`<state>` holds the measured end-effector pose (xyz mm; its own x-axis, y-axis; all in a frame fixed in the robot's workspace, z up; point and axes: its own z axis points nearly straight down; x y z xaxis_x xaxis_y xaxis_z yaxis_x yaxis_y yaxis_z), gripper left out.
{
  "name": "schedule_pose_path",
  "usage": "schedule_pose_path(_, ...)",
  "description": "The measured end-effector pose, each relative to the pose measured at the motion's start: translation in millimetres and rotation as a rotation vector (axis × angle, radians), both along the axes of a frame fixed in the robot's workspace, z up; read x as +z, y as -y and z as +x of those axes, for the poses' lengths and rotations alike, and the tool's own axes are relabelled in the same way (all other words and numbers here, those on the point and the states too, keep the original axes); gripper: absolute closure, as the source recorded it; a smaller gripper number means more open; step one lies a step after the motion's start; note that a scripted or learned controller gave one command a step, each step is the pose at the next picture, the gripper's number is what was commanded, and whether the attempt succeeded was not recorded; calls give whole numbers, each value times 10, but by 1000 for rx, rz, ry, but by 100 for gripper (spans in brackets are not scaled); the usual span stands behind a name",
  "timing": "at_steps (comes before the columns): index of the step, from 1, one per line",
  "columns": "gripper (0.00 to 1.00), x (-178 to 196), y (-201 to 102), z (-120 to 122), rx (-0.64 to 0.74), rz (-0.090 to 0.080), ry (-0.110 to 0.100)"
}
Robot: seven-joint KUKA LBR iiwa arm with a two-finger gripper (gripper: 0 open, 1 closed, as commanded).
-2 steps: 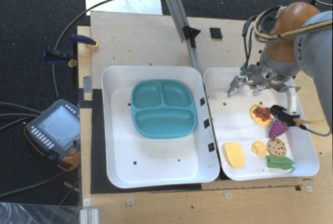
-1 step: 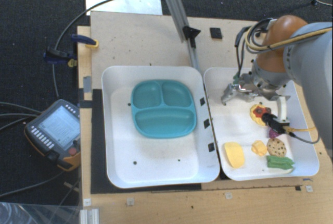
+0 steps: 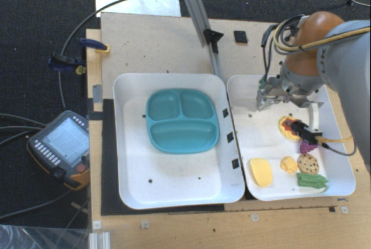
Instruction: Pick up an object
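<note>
Toy foods lie in the right bin: a yellow block, small yellow piece, cookie, green bean and pizza slice (partly under cables). The left bin holds a teal divided plate. The gripper hangs over the right bin's upper part, grasping nothing visible; its opening I cannot tell.

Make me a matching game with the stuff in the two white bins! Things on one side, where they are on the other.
Things:
1. teal divided plate
2. yellow block
3. green toy
4. gripper

Places:
A. front right corner of the right bin
B. middle of the left bin
C. over the back part of the right bin
D. front of the right bin, near the divider

Pairs: 1-B, 2-D, 3-A, 4-C
</note>
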<state>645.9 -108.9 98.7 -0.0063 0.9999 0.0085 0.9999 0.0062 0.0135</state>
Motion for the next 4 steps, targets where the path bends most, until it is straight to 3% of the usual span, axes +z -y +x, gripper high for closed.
schedule_pose_path(1,100,624,41,-35,-2,-10,-8)
schedule_pose_path(3,100,1515,41,-59,0,-10,-6)
schedule_pose_path(4,100,1583,-494,-240,3,-7,-12)
